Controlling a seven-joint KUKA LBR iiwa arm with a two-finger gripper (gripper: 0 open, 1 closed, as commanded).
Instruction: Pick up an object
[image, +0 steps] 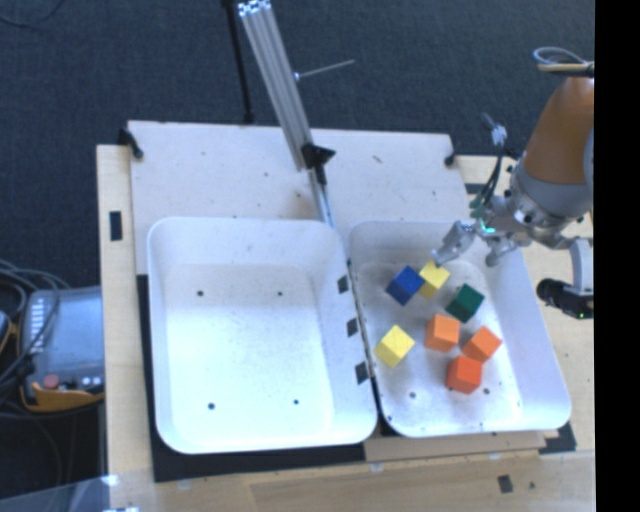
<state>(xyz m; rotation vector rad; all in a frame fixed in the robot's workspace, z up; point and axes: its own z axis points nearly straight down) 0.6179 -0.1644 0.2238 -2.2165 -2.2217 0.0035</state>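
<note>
The arm (560, 130) is cut off at the right edge; its fingers (455, 243) look blurred.

Two white bins (250, 235), two yellow cubes (434, 277), three orange cubes (443, 332), one blue cube (404, 285), one green cube (466, 301)

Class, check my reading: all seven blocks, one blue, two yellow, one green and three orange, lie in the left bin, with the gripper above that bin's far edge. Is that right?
Not quite. The camera view shows the blocks, like the blue block and green block, in the right bin, not the left bin. The rest holds: the gripper hangs above the far edge of the blocks' bin.
</note>
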